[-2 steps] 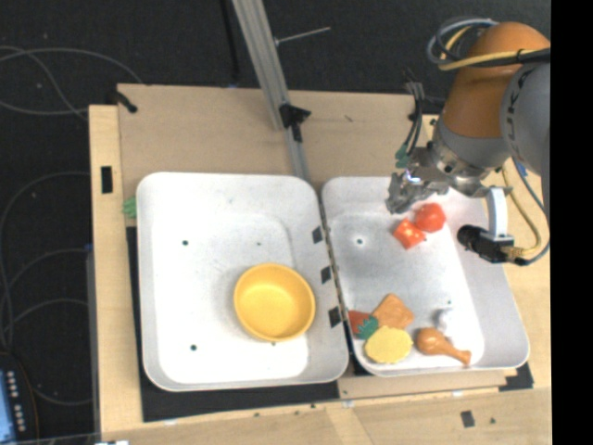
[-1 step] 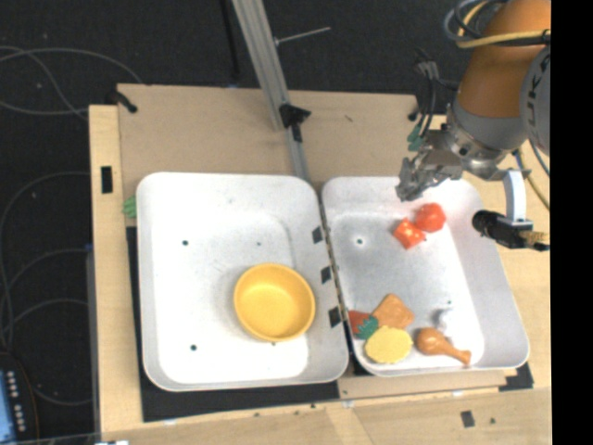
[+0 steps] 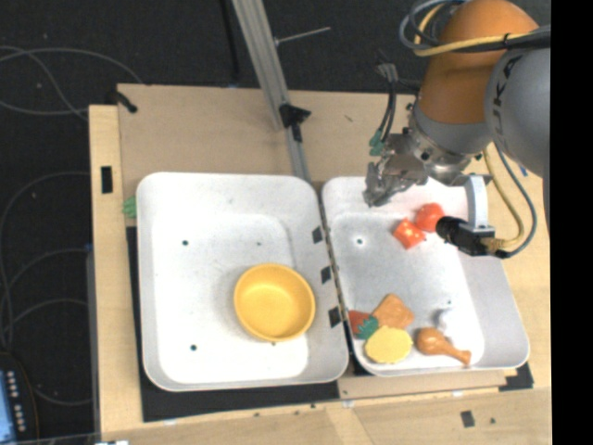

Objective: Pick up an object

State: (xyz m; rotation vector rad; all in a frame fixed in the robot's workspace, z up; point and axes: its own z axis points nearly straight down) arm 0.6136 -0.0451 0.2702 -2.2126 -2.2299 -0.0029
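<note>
Toys for picking lie in the right bin (image 3: 496, 295): a red-orange piece (image 3: 419, 224) near the far end, and along the near edge a tan wedge (image 3: 393, 311), a yellow disc (image 3: 388, 345), a brown drumstick (image 3: 441, 343) and a small red and green bit (image 3: 361, 324) tucked against the dividing wall. I have the gripper (image 3: 382, 189) hanging over the far left corner of that bin, with the red-orange piece just beside it toward the arm's side, apart from it. I cannot tell from this angle how its jaws stand (the wrist body and cables crowd that spot), and I see nothing between them. The left bin (image 3: 185, 221) carries a yellow bowl (image 3: 273, 301) toward its near side, well apart from the gripper. By my reading, I am at the approach step: nothing is lifted, and no toy is touched yet. The closest candidate is the red-orange piece, so the next move, as I judge it, calls for shifting sideways over that piece, lining up across its narrower side, then descending. The bin wall close by leaves little room, so a poor line could scrape it or nudge the piece away.
</note>
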